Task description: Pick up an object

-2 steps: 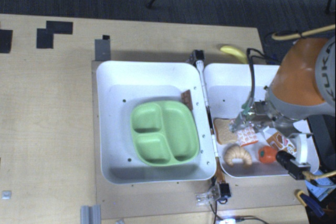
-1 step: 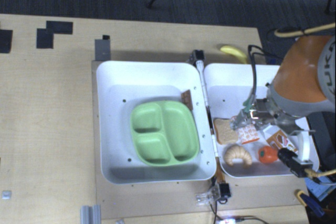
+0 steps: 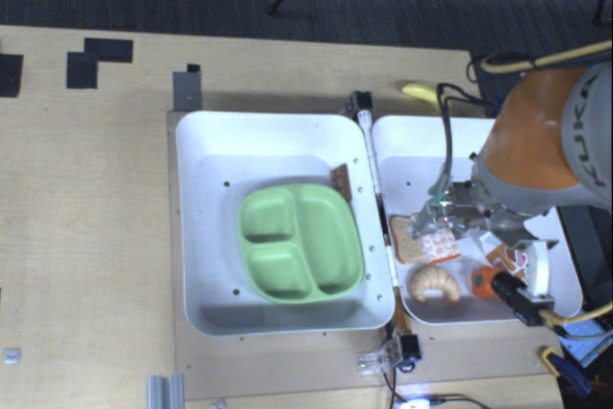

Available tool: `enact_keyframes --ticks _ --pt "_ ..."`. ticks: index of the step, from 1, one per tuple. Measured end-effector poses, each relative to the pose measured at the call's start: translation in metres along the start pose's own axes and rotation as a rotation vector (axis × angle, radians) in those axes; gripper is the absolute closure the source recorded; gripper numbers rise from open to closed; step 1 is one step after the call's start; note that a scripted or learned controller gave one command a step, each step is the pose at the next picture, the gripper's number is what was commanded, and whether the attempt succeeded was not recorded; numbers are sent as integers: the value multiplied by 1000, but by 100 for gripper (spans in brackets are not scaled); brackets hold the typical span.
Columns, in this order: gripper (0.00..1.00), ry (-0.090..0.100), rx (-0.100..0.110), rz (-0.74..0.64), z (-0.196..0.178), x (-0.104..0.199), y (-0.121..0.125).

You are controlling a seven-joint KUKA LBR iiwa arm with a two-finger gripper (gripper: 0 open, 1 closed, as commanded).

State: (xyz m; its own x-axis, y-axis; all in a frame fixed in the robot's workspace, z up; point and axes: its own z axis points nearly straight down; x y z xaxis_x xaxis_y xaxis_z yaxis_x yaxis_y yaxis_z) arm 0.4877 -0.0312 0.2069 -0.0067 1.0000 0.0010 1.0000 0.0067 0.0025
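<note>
Look at the right bin. Your gripper is down low in it, right over the little pile of toy food. You cannot tell from here if it is open or closed, or if it has anything in it, because the arm hides a lot of it.

The things you could pick are all close together. The toast lies by the wall between the bins. The croissant sits just below it. A red and white packet lies between them, under the gripper. A small red thing sits to the right of the croissant.

Here is what could go wrong. The things touch each other, so the gripper may bump one and push it away. It may pinch two at once, and one may drop. The toast and packet are flat, so they may slip out. The wall is near, so the gripper could hit it.

The green tray in the left bin is well away.
</note>
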Motion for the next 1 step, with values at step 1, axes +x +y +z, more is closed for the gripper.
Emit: enact_keyframes --ticks 1 --pt "100 0 0 0 -6 27 0"
